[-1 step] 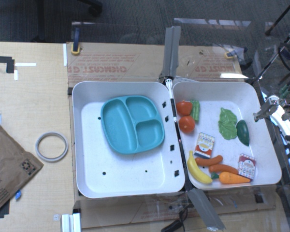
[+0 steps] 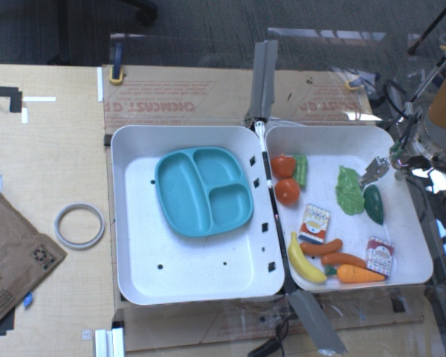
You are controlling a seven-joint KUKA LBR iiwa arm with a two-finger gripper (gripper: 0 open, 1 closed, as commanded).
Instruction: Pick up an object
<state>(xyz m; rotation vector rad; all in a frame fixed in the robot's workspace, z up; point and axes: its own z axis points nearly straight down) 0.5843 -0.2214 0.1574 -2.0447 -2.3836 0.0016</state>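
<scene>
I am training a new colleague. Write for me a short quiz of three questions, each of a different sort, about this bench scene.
1. True or false: the teal divided plate lies in the left bin.
2. Multiple choice: which item lies nearest the tool? A) banana B) dark green pepper C) tape ring
3. Fill in: the two tomatoes lie along the ____ wall of the right bin.

Key: 1 true. 2 B. 3 left.
</scene>
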